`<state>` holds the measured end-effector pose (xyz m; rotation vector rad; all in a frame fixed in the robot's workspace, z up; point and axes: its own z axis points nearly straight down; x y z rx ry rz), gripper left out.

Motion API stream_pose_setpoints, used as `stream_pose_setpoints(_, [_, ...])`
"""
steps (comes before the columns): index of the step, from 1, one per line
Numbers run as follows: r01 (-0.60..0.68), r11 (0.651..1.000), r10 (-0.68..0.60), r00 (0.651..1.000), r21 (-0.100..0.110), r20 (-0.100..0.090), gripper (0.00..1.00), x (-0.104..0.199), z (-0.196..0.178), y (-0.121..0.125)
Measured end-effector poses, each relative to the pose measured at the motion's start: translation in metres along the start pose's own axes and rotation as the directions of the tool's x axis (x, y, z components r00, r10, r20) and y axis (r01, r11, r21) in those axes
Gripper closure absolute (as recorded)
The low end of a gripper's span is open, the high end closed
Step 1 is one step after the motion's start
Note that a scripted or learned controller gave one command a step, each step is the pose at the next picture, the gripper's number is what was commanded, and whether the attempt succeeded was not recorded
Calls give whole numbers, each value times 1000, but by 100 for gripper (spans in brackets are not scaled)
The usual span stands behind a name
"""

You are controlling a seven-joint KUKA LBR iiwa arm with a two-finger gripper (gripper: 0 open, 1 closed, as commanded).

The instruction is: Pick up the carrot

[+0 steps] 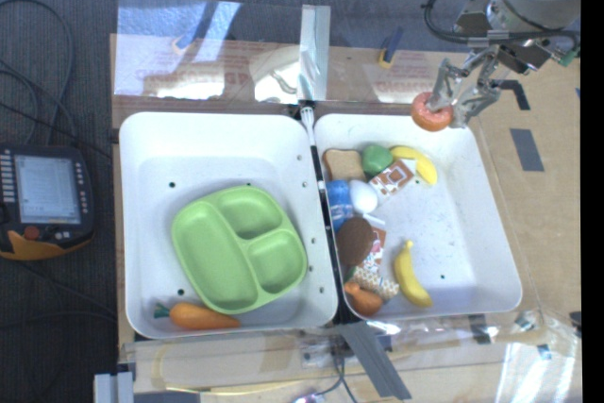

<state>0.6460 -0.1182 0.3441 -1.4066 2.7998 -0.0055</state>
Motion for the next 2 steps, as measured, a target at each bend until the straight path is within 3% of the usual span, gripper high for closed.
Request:
stream_pose_setpoints(1, [-9, 1000, 9, 1000, -11, -2, 100, -39, 45, 1])
stream_pose_setpoints(2, [-73, 997, 73, 997, 1, -2, 100, 36, 4, -27])
